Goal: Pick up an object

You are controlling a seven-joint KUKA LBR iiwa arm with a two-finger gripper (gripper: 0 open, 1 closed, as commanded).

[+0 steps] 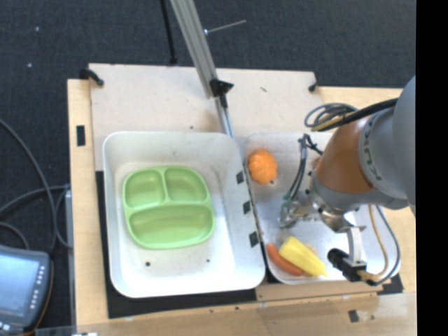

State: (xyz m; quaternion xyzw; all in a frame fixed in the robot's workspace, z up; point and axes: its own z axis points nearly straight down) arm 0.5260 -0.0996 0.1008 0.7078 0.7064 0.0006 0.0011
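Gripper (292, 212) low in right bin (280, 145), fingers' state hidden, can't tell. Orange (262, 166) at 11 o'clock from it, apart. Yellow piece (302, 256) and carrot (283, 260) at 6, against bin wall. Green tray (168, 206) in left bin (115, 271).

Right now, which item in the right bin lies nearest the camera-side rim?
The orange-red carrot-like piece, lying at the bottom edge beside the yellow piece; the round orange fruit sits farthest.

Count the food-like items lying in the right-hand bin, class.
3: an orange fruit near the bin's upper left corner, a yellow item at the lower edge, and an orange carrot-like piece beside it. The arm may hide more.
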